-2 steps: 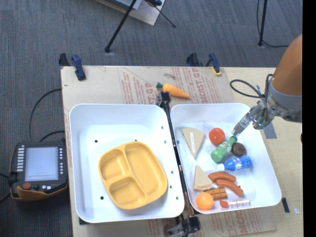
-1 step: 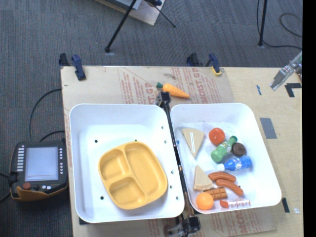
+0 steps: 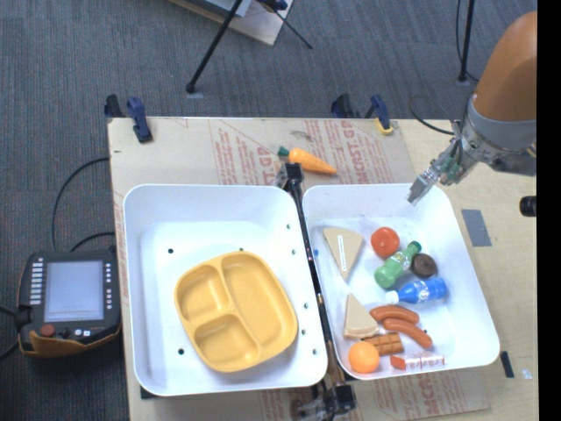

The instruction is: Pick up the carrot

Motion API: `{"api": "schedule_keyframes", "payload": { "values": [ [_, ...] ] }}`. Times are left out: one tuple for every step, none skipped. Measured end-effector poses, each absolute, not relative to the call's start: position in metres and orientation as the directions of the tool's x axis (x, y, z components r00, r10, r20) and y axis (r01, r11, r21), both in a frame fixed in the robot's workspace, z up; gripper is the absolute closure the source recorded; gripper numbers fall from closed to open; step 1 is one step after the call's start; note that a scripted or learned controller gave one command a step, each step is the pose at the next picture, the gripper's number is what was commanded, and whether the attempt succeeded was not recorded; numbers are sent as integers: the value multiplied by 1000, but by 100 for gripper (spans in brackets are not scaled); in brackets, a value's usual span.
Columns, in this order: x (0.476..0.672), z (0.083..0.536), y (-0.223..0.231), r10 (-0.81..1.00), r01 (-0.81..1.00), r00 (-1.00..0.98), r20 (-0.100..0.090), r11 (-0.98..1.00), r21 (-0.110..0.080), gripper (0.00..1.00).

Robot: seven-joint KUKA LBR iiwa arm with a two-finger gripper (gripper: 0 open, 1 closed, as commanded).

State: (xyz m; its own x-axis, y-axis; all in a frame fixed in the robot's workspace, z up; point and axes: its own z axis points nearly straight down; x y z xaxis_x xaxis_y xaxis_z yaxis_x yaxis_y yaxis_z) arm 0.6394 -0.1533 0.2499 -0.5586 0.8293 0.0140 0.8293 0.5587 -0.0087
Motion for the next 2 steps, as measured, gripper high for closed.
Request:
{"api": "schedule_keyframes", "payload": {
  "values": [
    [646,309,-203,979,979,-206,-3,206,4,100],
    [645,281,-149,984,984,-181,4,181,-2,100]
  ]
}}
